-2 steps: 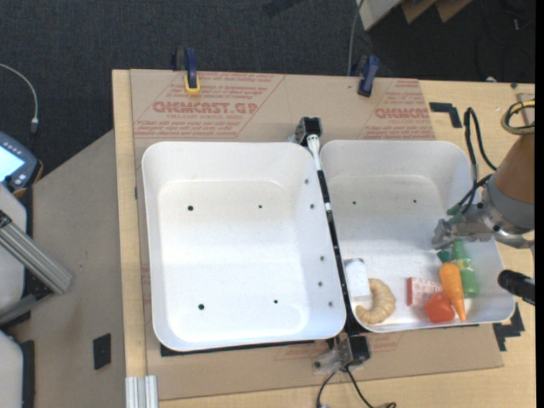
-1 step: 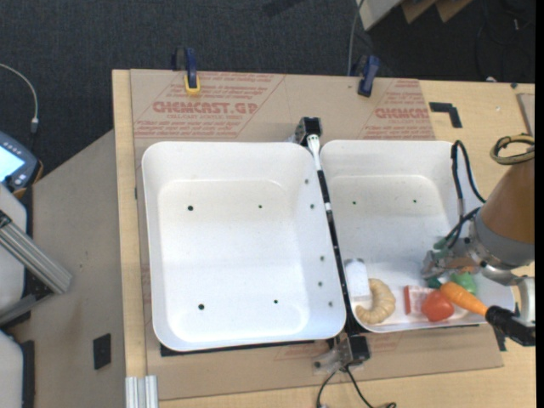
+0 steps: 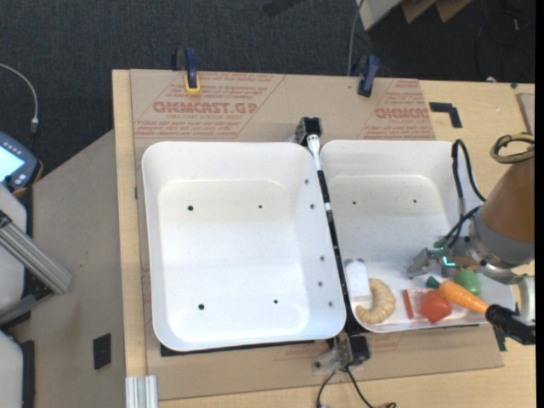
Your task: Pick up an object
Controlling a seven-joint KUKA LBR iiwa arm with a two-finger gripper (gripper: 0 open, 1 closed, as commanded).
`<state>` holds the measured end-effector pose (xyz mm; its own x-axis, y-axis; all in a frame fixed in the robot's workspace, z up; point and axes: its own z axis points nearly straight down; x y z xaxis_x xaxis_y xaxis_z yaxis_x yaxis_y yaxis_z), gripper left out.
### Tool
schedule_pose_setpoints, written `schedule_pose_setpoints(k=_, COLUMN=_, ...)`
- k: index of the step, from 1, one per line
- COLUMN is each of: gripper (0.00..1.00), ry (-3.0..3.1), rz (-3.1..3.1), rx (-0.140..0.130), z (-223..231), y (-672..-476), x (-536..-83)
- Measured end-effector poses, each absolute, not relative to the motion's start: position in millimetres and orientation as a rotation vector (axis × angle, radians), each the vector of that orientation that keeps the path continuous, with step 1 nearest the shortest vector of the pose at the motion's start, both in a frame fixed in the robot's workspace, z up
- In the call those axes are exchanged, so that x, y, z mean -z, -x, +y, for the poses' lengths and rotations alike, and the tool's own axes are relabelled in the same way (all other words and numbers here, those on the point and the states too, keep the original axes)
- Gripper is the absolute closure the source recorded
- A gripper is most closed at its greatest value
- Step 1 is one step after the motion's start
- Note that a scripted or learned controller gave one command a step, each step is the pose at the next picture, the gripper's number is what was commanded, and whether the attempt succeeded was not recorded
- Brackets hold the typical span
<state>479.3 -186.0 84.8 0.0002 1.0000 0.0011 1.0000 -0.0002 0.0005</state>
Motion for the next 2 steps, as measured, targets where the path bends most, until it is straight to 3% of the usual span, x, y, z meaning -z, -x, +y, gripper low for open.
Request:
schedule_pose_setpoints(k=1, gripper=0.00, ry=2.237, rz=-2.232, rx=0.007, z=-224, y=-481.6, x=-227)
schedule_pose_setpoints(k=2, gripper=0.00, ry=2.216, rz=-2.215, rx=-0.004, z=-203, y=-477.3, x=-81)
